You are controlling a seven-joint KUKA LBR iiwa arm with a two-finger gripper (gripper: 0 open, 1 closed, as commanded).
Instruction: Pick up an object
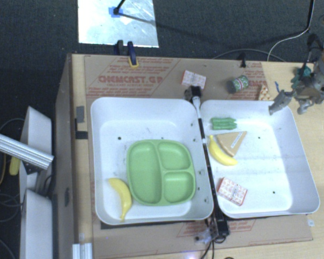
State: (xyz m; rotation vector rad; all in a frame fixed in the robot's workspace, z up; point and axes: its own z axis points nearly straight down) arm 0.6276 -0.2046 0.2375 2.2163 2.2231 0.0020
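Seen from above, two white bins are sitting side by side on a counter (151, 77). The landmark is the green divided plate (161, 171), which is lying in the left bin (105, 123). A yellow banana (121, 196) is resting just left of the plate's lower edge. To the plate's right, across the divider, the right bin (291, 161) is holding a second banana (221, 152) touching a tan wedge (232, 142), a green object (223, 124) above them, and a red-and-white packet (231, 191) below. Far right of the plate, the gripper (283, 99) is hovering over the right bin's upper corner with its fingers spread and nothing between them.
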